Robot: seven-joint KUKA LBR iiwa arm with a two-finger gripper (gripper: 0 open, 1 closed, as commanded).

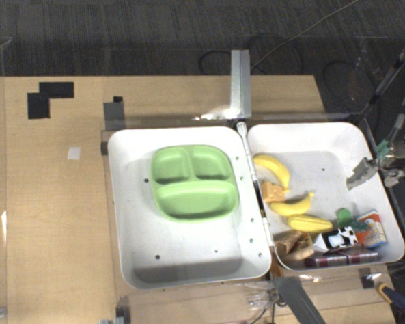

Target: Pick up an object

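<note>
Hanging at the right bin's (324, 133) far right rim, the gripper (375, 168) is too small and blurred to read. Bananas (290, 200) lie against that bin's left wall; a green divided plate (192, 180) rests in the left bin (134, 217).

Light wooden bench top (55, 221) carries two shallow white plastic bins side by side, touching along their inner edges. Left bin (134, 217) sits near centre; right bin (311, 144) adjoins it. A vertical grey metal post (241, 83) stands behind their junction. Black rectangular markings (48, 97) occupy the bench's far left area.
</note>
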